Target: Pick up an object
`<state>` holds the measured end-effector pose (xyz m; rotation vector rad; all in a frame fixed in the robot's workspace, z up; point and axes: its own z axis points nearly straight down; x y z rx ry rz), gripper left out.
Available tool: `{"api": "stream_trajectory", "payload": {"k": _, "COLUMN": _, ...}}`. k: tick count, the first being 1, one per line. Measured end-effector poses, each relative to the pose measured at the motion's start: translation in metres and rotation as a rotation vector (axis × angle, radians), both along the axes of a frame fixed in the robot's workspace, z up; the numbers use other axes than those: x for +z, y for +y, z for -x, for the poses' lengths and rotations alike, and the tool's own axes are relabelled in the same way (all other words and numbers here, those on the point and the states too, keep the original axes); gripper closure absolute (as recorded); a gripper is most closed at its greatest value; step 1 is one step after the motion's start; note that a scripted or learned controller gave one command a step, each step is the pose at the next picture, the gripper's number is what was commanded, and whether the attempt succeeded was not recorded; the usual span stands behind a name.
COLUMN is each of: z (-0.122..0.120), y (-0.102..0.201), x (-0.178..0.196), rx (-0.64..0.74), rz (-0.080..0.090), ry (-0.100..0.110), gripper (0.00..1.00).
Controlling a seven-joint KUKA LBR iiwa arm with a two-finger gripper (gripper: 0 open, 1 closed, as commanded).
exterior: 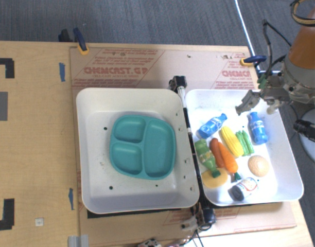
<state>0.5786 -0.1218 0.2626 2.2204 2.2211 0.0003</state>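
The right bin [286,184] holds several toy foods and bottles. A blue bottle [258,128] stands near the bin's far right, and a second blue bottle [211,126] lies at the far left. Between them are a yellow corn cob [230,140], green beans [245,142], an orange carrot [224,156], a green piece [205,153], a yellow piece [214,179], a beige ball [258,165] and a dark bottle with a white label [243,188]. My gripper [260,106] hangs open above the bin's far edge, just beyond the standing blue bottle, with nothing between its fingers.
The left bin [90,138] holds a teal divided plate [143,146]. A black clamp [177,82] sits at the far end of the seam between the bins. Cables hang around the arm's wrist at the right edge.
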Motion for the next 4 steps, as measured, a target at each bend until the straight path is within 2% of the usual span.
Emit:
{"api": "stream_trajectory", "payload": {"k": 1, "z": 0.049, "y": 0.022, "x": -0.177, "rx": -0.052, "rz": -0.001, "ry": -0.002, "gripper": 0.00}}
{"api": "stream_trajectory", "payload": {"k": 2, "z": 0.048, "y": 0.021, "x": -0.166, "rx": -0.054, "rz": 0.001, "ry": -0.007, "gripper": 1.00}}
{"api": "stream_trajectory", "payload": {"k": 3, "z": 0.048, "y": 0.021, "x": -0.166, "rx": -0.053, "rz": 0.001, "ry": -0.007, "gripper": 0.00}}
{"api": "stream_trajectory", "payload": {"k": 4, "z": 0.084, "y": 0.007, "x": -0.176, "rx": 0.190, "rz": 0.000, "ry": -0.004, "gripper": 0.00}}
